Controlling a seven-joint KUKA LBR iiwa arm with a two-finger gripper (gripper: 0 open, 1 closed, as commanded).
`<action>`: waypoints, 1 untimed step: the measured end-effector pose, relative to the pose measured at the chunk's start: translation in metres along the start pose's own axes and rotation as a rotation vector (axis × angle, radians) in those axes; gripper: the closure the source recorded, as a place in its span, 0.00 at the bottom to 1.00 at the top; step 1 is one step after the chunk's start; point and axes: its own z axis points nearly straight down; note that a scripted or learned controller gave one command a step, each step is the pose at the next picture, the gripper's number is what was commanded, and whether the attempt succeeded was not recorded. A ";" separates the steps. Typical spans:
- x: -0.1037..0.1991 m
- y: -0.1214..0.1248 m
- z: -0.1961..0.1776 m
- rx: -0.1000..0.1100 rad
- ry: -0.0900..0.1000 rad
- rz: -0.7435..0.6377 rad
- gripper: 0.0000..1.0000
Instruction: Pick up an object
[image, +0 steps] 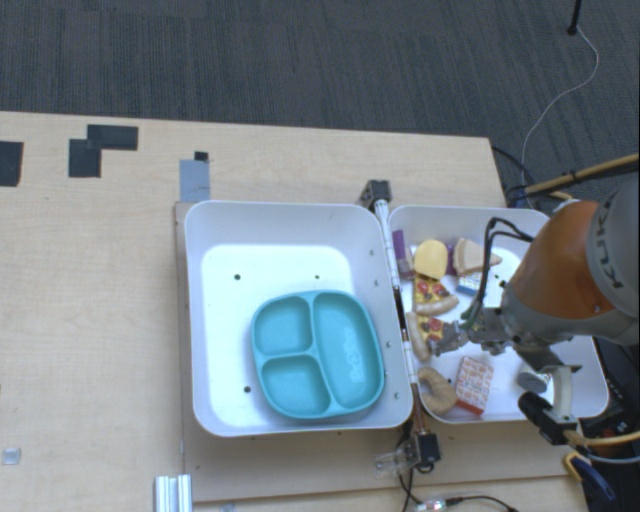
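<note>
Toy food lies in the right bin just beside the fingers, whose state I cannot tell.

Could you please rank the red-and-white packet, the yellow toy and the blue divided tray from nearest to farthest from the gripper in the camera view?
From the gripper:
1. Red-and-white packet, just below it in the right bin.
2. Yellow toy, toward that bin's far end.
3. Blue divided tray, across in the left bin.

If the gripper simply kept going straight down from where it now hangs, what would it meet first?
Probably the small food toys lying along the right bin's left side, near the pizza slice; the gripper hangs over them, though depth is unclear.
</note>
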 end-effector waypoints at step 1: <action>0.001 0.002 -0.010 -0.003 0.001 -0.002 1.00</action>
